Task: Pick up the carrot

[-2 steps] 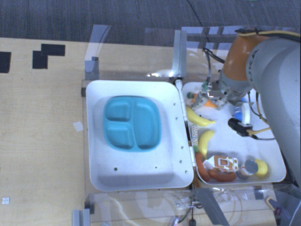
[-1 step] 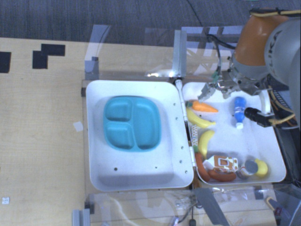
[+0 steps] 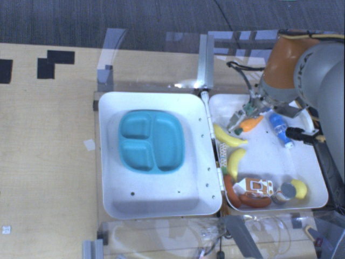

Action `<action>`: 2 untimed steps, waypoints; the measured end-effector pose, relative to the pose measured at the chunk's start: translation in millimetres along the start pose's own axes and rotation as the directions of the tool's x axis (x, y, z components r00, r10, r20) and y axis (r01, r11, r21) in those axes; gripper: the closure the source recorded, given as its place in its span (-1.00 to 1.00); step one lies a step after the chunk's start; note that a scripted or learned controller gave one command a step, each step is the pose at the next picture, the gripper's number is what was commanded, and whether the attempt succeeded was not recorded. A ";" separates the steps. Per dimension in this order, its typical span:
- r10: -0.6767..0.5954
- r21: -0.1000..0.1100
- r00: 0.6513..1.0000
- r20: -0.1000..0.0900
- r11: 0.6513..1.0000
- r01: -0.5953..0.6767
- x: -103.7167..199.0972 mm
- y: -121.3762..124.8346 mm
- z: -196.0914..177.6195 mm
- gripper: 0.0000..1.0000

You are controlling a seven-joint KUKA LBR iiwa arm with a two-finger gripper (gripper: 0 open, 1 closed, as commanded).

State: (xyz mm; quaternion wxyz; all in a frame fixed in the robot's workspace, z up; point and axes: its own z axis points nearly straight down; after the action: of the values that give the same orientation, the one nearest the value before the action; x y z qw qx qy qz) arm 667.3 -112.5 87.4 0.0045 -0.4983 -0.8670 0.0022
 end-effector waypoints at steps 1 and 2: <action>-0.473 -0.009 0.881 0.020 0.881 0.473 -12.5 -51.0 -1.6 -1.00; -0.420 -0.010 0.907 0.020 0.907 0.421 -23.7 -103.9 -74.2 -1.00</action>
State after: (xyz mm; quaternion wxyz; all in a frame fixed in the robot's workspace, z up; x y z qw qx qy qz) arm 590.2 -185.3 162.3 -0.0059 -0.3000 -0.9539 -0.0005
